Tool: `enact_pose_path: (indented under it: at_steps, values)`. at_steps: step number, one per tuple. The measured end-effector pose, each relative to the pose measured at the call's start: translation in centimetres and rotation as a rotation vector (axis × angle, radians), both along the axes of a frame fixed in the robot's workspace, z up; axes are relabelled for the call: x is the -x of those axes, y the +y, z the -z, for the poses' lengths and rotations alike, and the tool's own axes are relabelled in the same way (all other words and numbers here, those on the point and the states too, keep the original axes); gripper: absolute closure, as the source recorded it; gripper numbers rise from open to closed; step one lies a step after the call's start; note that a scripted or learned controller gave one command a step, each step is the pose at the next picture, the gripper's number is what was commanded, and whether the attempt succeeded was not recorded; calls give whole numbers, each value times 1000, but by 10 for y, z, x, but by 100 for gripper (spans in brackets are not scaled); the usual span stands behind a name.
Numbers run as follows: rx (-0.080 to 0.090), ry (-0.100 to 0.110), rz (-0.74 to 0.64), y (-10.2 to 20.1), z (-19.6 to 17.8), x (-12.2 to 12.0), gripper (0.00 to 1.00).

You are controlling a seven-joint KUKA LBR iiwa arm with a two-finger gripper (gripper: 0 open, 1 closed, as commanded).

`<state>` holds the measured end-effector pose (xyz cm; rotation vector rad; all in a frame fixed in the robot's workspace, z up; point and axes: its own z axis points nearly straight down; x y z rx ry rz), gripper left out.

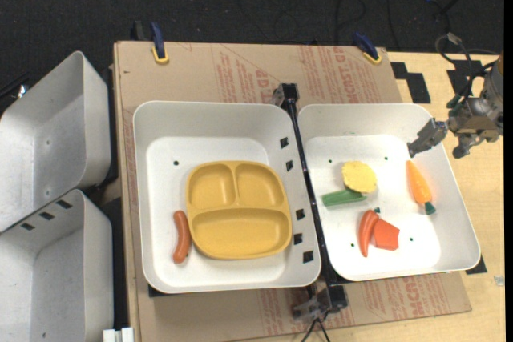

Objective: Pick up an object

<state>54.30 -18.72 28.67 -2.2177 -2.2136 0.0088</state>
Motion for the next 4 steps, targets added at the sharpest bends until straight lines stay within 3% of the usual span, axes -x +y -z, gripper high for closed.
enact_pose_path:
  at_steps: [1,3,4]
  values:
    - [2,-10,-3,0,-5,-2,0]
    - [0,-4,1,-5,91,8,0]
    - [1,-5,0,-8,140,1,0]
